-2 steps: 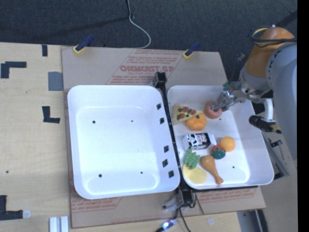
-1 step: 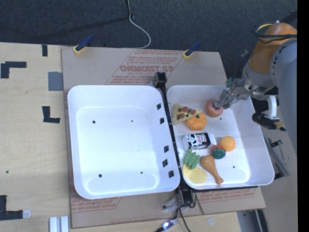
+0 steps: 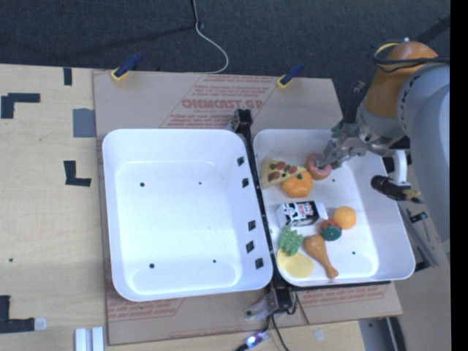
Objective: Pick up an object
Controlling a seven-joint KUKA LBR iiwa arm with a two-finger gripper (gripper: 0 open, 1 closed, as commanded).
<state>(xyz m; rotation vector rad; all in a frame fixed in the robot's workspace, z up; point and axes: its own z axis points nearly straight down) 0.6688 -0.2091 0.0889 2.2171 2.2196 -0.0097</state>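
The right bin [image 3: 365,258] holds several toy foods. A pizza slice [image 3: 277,171] lies at its far left beside an orange pumpkin-like fruit [image 3: 297,186]. A pink donut [image 3: 319,167] sits just right of them. My gripper [image 3: 329,156] reaches down from the right and its tip is at the donut's upper right edge, touching or nearly touching it. Further forward lie a black-and-white carton [image 3: 300,212], an orange [image 3: 344,217], a small green and red piece [image 3: 330,232], a green leafy piece [image 3: 290,241], a drumstick [image 3: 320,254] and a yellow lemon [image 3: 296,266].
The left bin [image 3: 117,196] stands beside the right one, with a black-clipped divider [image 3: 252,196] between them. Both rest on a cardboard sheet [image 3: 212,101]. The arm's orange band [image 3: 391,79] and grey body rise over the right bin's far right corner.
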